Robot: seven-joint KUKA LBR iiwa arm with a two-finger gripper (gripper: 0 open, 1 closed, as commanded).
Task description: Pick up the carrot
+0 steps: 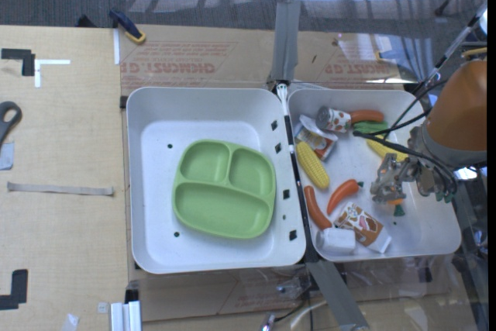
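The tool point(387, 184) hangs low inside the right bin point(434, 240), near its right side, and whether its fingers are spread or pressed together cannot be told. A small orange and green piece lies just below it at the tool's tip; what it is cannot be made out. The carrot point(367, 117) lies near the bin's far wall, well apart from the tool, beside a small can point(335, 119). An ear of corn point(312, 164), a red pepper point(342, 194) and a sausage point(315, 207) lie in the bin's left half. The left bin point(147, 190) holds a green divided plate point(225, 188).
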